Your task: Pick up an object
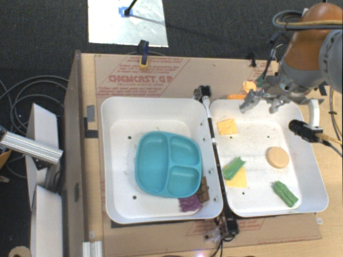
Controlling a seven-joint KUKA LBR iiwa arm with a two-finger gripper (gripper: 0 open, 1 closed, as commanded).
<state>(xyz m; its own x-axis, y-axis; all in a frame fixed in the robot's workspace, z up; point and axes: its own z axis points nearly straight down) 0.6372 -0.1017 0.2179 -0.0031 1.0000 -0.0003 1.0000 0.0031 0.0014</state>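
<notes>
My gripper point(262, 104) hangs over the far edge of the right bin point(316, 197), fingers spread open with nothing between them. In that bin lie a yellow cheese square point(226, 126), a round tan cookie point(277, 157), a green piece point(233, 167) resting on a yellow wedge point(239, 179), and a green bean-like piece point(285, 193). An orange piece point(236, 96) and a small yellow piece point(249, 85) sit by the bin's far rim, just left of the gripper. The cheese square lies below and to the left of the fingers.
The left bin point(115, 122) holds a teal divided plate point(168, 164), with a purple thing point(188, 204) and a brown thing point(204, 191) at its near right corner. A black clip point(202, 92) sits where the bins meet. Cardboard lies beneath both bins.
</notes>
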